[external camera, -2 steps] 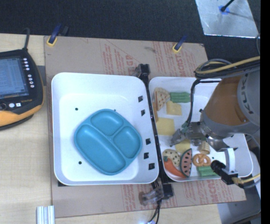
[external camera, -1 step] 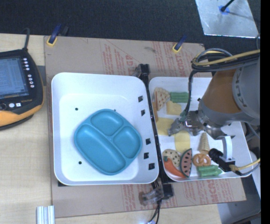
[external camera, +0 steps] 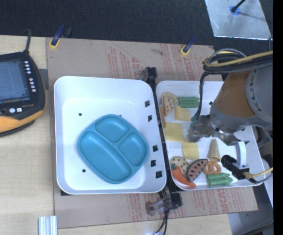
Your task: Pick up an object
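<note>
Right now the gripper (external camera: 196, 129) sits low in the right bin (external camera: 259, 173), centre-right of the frame, hanging off the grey wrist with the orange band (external camera: 232, 94) above it. The fingertips are lost in dark clutter, so I cannot tell how they stand, and nothing is visibly between them. No grasp to claim.

Key relation: the nearest candidates lie to the frame-left of the tool and just below it.
- Yellow cheese block (external camera: 174, 131): just beside the gripper, toward frame-left, roughly square, no strong long axis.
- Second yellow piece (external camera: 190, 150): just below the gripper, possibly touching; can't confirm.
- Ice cream cone (external camera: 214, 150): just lower right, long axis running top to bottom of the frame, tip upward.
- Upper yellow piece (external camera: 182, 113) and green bean (external camera: 188, 101): above the tool; the bean's long axis runs left-right.
- Farther down, along the bin's lower edge: watermelon slice (external camera: 198, 169), pretzel (external camera: 212, 168), carrot (external camera: 181, 176), green pod (external camera: 219, 179).

My read: the shortest move is a small shift toward lower left, onto one of the yellow blocks; the cone needs the fingers closing across its narrow width.

The left bin (external camera: 65, 89) holds a blue divided plate (external camera: 113, 148), well apart from the tool. A teach pendant (external camera: 11, 94) sits at the frame's left edge.
</note>
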You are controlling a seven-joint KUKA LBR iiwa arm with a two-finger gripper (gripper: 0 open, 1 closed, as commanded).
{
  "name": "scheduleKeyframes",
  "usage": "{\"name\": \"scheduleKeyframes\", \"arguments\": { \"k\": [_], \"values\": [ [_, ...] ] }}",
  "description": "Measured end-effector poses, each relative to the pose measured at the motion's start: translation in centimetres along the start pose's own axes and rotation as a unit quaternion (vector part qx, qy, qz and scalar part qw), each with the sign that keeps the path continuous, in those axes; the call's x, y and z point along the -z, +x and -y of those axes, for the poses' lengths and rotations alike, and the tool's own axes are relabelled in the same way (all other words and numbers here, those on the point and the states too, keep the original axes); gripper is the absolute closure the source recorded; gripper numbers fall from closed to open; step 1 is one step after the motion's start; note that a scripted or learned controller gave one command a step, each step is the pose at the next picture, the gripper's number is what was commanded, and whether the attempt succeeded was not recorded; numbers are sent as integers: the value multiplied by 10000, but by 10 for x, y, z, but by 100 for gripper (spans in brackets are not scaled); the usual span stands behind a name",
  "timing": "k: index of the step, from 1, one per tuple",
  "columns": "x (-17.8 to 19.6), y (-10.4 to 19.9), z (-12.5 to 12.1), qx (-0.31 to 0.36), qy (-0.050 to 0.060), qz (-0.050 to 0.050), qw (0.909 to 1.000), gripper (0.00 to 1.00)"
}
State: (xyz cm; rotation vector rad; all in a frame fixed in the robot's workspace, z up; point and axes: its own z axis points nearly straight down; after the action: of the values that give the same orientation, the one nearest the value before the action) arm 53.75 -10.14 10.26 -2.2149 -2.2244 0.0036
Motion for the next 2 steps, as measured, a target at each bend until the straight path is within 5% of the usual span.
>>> {"name": "scheduleKeyframes", "arguments": {
  "k": [1,2],
  "values": [
    [0,0,0,5,3,1,10000,0],
    [-12,4,38,-4,28,-10,10000,0]
  ]
}}
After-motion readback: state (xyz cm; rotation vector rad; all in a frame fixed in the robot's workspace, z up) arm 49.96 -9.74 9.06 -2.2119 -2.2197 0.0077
